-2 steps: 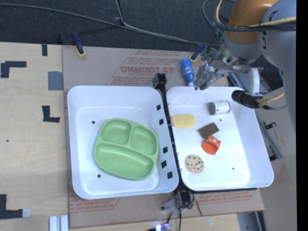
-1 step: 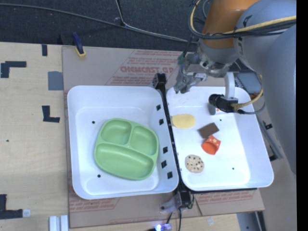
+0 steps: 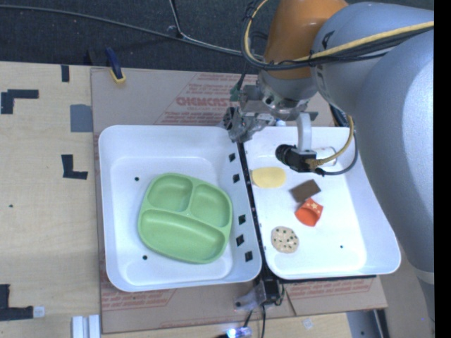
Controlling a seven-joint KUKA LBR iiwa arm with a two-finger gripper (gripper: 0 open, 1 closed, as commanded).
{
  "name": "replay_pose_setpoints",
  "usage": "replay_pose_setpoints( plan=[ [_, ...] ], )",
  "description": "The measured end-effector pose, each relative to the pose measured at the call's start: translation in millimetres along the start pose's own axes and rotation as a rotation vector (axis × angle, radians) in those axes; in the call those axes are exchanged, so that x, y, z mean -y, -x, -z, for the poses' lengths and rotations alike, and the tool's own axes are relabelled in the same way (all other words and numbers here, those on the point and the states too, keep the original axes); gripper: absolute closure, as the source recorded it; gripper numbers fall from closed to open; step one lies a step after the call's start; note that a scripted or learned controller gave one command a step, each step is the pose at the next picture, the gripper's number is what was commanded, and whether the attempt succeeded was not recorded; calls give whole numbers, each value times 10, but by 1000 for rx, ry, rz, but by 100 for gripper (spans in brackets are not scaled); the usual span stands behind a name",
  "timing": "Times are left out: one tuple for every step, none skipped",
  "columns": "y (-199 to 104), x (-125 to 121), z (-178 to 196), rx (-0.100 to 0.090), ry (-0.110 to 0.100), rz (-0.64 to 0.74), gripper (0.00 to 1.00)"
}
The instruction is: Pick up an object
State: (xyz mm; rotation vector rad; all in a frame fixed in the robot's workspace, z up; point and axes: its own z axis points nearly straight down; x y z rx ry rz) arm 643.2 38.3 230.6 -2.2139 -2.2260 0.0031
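Nearest the camera in the right bin [image 3: 373,255]: a cookie [image 3: 285,239] w/ dark chips, flat on the floor. Just beyond it an orange-red piece [image 3: 309,213], touching or nearly touching a brown square [image 3: 305,189] behind it. Further back a pale yellow oval [image 3: 269,177] lies close to the divider betw the bins. Left bin [image 3: 116,189] holds a green plate [image 3: 186,217] w/ three compartments, lying flat. Far end: gripper [image 3: 243,123] hangs over the back rim where the two bins meet, above the yellow oval and apart from it. Can't tell how its jaws stand – too dark and cluttered; nothing visibly in it. Grey arm w/ orange band [image 3: 299,27] rises behind
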Motion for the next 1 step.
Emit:
replay_pose_setpoints(
  plan=[
    [-620, -10, -103, -1, 1, 2, 100]
  ],
)
